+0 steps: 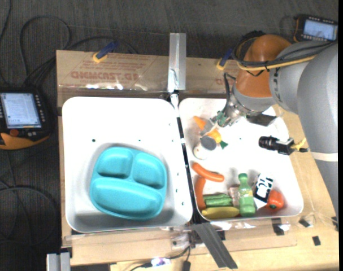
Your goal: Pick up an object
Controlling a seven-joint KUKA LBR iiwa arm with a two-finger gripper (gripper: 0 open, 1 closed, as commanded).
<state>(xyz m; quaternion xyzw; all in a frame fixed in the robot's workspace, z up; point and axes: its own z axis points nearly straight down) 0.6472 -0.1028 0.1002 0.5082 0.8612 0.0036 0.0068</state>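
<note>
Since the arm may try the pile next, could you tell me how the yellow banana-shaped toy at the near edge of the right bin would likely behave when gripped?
The yellow banana looks smooth and rounded, so it may slip or roll between the fingers. It looks like a light, stiff toy. It lies against the green pieces, which could shift with it.

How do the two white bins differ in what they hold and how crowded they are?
The left bin holds a single large blue divided tray; the right bin holds many small toy foods, mostly heaped along its near edge. The arm's pincer hangs over the right bin's far end, not the left bin. Both are shallow, white and side by side.
</note>
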